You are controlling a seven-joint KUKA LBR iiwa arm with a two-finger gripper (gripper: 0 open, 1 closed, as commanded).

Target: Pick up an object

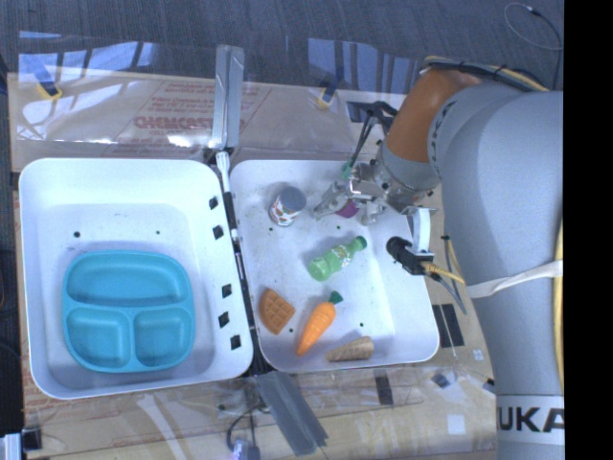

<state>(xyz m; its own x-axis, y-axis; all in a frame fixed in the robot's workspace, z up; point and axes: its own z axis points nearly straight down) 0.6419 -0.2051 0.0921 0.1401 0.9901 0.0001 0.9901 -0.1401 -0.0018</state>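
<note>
Gripper sits low over the far part of the right bin, fingers pointing toward the bin's middle. Whether the fingers are open or shut cannot be told; a small purple item lies right at them, contact unclear.

Small cup lies just left of the gripper, near the bin's far-left corner. Green bottle lies on its side just nearer the camera than the gripper, apart from it. Further toward the near rim: waffle piece at left, carrot beside it, tilted, and ice-cream cone along the near wall.

Left bin holds a blue divided tray. Both bins rest on a bench covered in clear sheeting; dark carpet beyond.
</note>
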